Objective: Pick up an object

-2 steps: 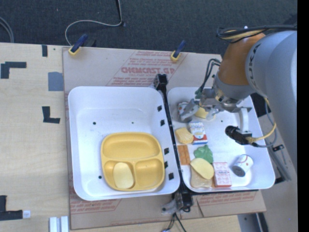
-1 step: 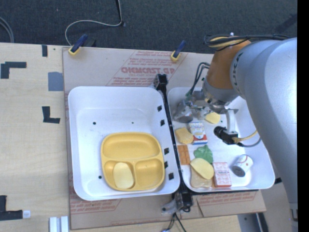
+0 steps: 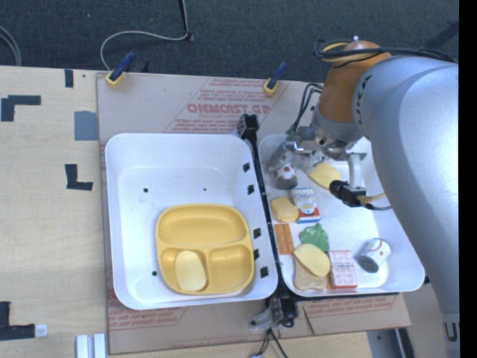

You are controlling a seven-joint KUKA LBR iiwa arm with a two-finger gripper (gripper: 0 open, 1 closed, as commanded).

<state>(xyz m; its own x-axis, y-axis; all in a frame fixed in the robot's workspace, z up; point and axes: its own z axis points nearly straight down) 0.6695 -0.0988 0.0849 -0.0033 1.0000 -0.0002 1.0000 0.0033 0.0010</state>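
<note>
Right of centre in the frame, the end effector (image 3: pixel 287 162) sits low over the upper-left corner of the right bin (image 3: pixel 402 263), the grey arm (image 3: pixel 406 125) reaching in from the right edge; whether it is wide, narrow or holding anything cannot be told from this angle. Directly under it lies a small grey-and-red object (image 3: pixel 285 174), too blurred to identify. Judged the likeliest target: probably light and rigid, best taken across its narrow sides. Neighbours crowd it: a yellow rounded piece (image 3: pixel 283 209) just below, a small white carton (image 3: pixel 304 199) beside that, a pale yellow piece (image 3: pixel 325 174) to the right. Toy-like plastic here may be smooth and slip. Left bin (image 3: pixel 127 200) holds a yellow divided tray (image 3: pixel 205 248).
</note>
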